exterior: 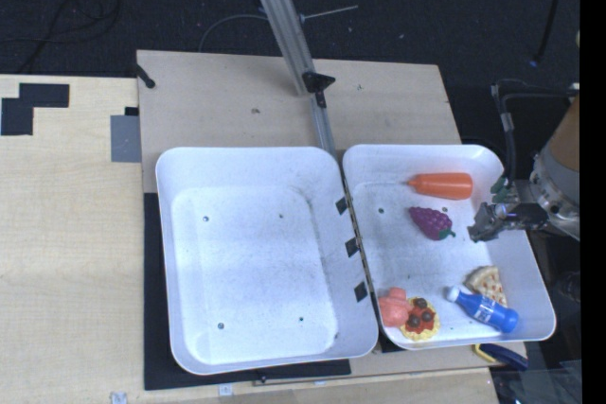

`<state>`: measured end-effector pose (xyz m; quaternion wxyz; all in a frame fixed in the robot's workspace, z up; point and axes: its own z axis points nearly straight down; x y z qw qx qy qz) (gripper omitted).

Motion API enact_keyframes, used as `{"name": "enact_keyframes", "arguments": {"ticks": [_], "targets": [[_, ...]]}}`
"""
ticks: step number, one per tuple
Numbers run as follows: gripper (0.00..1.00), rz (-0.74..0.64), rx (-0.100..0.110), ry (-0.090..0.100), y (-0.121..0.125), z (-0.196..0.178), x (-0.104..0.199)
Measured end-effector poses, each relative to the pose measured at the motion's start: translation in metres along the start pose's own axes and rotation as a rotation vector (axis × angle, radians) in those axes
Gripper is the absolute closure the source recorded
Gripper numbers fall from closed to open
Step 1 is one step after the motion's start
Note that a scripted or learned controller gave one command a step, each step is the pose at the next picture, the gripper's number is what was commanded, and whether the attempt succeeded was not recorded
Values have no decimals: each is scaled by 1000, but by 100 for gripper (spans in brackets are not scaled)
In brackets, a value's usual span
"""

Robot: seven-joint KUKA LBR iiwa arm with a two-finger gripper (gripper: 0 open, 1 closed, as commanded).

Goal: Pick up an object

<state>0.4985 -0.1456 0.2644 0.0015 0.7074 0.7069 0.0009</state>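
At the right bin's (374,161) right rim, the tool (485,224) is hovering, its opening impossible to tell, beside the grapes (431,221), probably the nearest target; carrot (441,185) lying above them.

The bench (398,99) carries 2 shallow white bins side by side — the left bin (185,180) and right bin (379,167) — toward its front edge.
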Motion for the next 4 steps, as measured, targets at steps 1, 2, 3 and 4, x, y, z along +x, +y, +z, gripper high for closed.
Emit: {"name": "enact_keyframes", "arguments": {"ticks": [1,2,3,4], "targets": [[100,-4,5,2,21,16,47],[100,-4,5,1,38,27,87],[100,-3,5,1,66,36,136],[100,-4,3,1,85,26,188]]}}
